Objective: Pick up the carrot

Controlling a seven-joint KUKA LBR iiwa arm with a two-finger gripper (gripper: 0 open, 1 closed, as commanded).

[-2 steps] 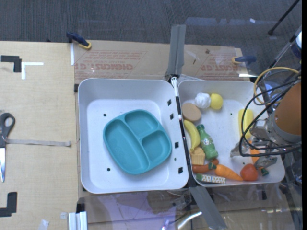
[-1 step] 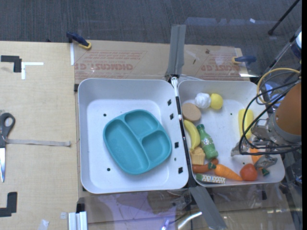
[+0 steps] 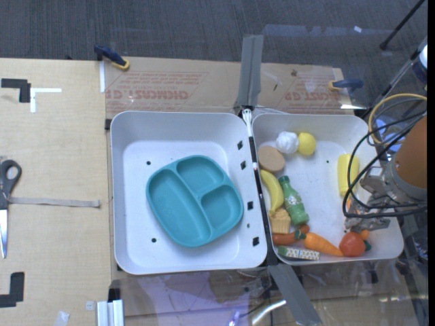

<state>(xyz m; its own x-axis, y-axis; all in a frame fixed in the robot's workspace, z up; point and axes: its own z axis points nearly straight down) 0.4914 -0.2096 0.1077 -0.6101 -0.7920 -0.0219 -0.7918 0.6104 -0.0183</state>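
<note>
None of the pick done, judging by the lie of things: carrot (image 3: 323, 243) flat in the right bin (image 3: 319, 124) by its near wall, just beside a red tomato-like piece (image 3: 352, 244), with the tool (image 3: 366, 214) poised above and to the right, apart from it. Cannot tell whether open or closed amid the cables; reaching, gripping and raising all left. Faint red print on the cardboard (image 3: 163, 90) behind the bins, upside down, unreadable.
</note>
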